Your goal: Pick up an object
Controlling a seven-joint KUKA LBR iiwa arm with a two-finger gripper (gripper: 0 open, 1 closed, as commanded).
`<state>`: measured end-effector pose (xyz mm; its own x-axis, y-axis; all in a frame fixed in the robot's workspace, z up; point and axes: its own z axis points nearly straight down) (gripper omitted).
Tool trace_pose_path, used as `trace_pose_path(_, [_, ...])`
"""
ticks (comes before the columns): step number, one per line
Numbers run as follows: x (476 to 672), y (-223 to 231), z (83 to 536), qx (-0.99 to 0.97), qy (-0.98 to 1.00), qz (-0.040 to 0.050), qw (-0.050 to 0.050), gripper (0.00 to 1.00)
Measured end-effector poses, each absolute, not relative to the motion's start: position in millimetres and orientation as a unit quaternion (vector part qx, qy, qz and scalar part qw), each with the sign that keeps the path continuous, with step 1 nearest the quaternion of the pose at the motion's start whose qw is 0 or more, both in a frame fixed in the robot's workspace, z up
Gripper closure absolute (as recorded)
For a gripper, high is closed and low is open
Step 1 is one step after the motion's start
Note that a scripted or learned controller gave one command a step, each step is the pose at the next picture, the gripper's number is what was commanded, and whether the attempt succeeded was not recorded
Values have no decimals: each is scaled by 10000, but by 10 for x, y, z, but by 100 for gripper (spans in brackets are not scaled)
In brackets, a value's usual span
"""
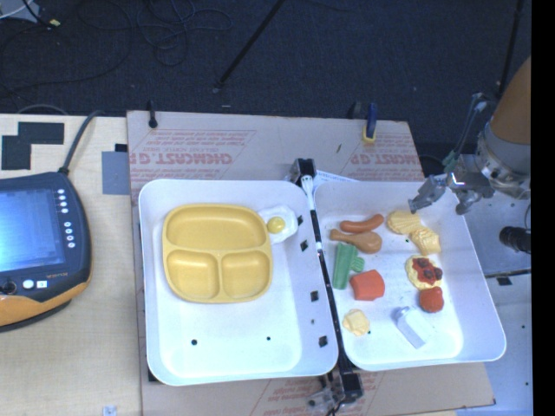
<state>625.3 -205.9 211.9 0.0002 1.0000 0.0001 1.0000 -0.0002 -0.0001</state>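
Approach step, nothing picked yet. Your pincer (447, 191) hangs over the right bin's (486, 336) far right corner, fingers spread, nothing between them. Toy food sits in that bin: sausage (362, 224) and drumstick (357, 242) mid-bin, green pepper (344, 265), red block (368, 285), yellow pieces (414, 230) nearest the pincer. Left bin (225, 345) holds a yellow divided plate (217, 254). Next, I'd say, drop onto the yellow pieces and close; they're crowded, so centre carefully.
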Motion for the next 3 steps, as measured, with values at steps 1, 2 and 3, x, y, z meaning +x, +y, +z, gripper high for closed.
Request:
trace_pose_path(1, [6256, -2061, 2222, -7068, -7074, -4, -1, 100])
trace_pose_path(2, [5730, -1460, 4751, -7059, -7082, -50, -70, 100])
trace_pose_path(3, [5300, -1546, 3833, -7081, -7061, 31, 49, 100])
